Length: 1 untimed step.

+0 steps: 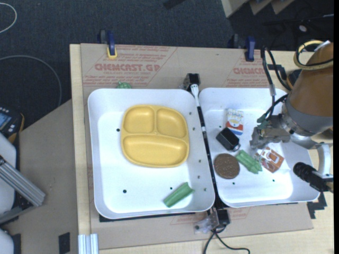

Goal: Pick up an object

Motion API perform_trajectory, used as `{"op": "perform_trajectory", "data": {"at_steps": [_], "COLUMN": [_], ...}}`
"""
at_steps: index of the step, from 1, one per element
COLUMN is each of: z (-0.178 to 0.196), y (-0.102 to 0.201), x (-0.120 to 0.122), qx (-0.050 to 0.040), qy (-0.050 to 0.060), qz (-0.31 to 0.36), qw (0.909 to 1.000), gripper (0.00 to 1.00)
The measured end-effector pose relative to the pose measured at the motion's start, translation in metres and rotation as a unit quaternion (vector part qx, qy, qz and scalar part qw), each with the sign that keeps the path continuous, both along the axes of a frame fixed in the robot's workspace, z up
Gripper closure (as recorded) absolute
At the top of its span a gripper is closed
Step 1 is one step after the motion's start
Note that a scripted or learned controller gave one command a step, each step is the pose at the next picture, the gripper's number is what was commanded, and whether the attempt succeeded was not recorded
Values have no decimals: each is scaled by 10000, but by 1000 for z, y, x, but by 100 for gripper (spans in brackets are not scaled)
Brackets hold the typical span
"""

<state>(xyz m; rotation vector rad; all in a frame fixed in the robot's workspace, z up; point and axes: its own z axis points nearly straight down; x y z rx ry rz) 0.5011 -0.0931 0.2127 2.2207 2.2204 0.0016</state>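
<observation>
Overhead slanted view of the bench with two shallow white bins side by side; the arm enters from the right, and its gripper hangs low over the right bin, near that bin's right wall and about midway between its far and near edges. The nearest candidates lie just below and left of the gripper: an orange-and-white packet directly toward the near edge, and a green piece beside it, its long axis running diagonally from upper left to lower right. Farther left in the same bin sit a brown disc, a black block and a small white-and-red carton toward the far edge. The left bin carries a yellow divided tray at its centre and a second green piece near its near edge, both well apart from the gripper. The coming move likely turns on a short descent toward the packet or the green piece. The wrist and cabling mask the fingertips, so whether the gripper is spread or pressed together cannot be told, and nothing can be seen between its fingers; part of the packet is hidden under the tool
</observation>
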Motion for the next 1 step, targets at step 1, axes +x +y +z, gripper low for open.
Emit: {"op": "perform_trajectory", "data": {"at_steps": [1], "z": [170], "y": [82], "x": [-21], "qx": [4], "qy": [-55], "qz": [43], "qw": [10000], "gripper": [100]}}
